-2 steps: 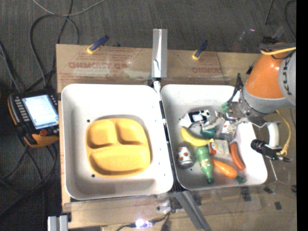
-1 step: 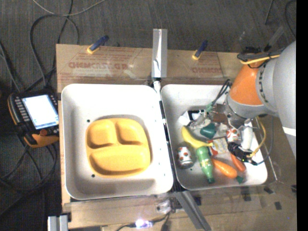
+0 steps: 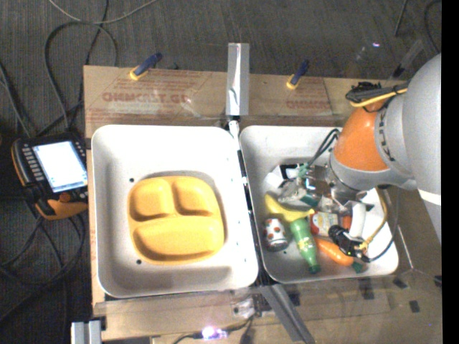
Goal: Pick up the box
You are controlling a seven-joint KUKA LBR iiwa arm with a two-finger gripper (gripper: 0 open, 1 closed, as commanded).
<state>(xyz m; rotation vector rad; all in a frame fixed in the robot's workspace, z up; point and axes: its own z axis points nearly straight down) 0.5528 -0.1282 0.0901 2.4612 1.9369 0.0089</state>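
Orange was the band (image 3: 362, 145) above my wrist, and it hung over the upper right part of the right bin (image 3: 264, 143), with my grey arm reaching in from the right. My gripper (image 3: 310, 185) sat low among the clutter in the middle of that bin, and I could not tell how far open it was (wires and metal parts blurred together there), nor could I see anything held in it. Just below and to the right of it lay a small red-and-white thing that I took for the box (image 3: 324, 222), partly hidden by my wrist and a white cable; I could not make out its shape for certain. Left of the gripper a yellow banana (image 3: 283, 208) lay on the bin floor, close by. Beneath the banana stood a small red-and-white can (image 3: 275, 233), and beside that a green bottle (image 3: 305, 244) lay with its neck pointing up toward the gripper. An orange carrot (image 3: 333, 251) lay near the bin's lower edge, just right of the bottle. The left bin (image 3: 107, 149) held a yellow divided tray (image 3: 176, 217), well apart from my arm. Both bins rested on a sheet of brown cardboard (image 3: 165, 99), pinned at its far edge by two blue-and-yellow clamps (image 3: 145, 65). A handheld pendant (image 3: 54, 167) with a lit screen lay on the dark floor left of the bench.
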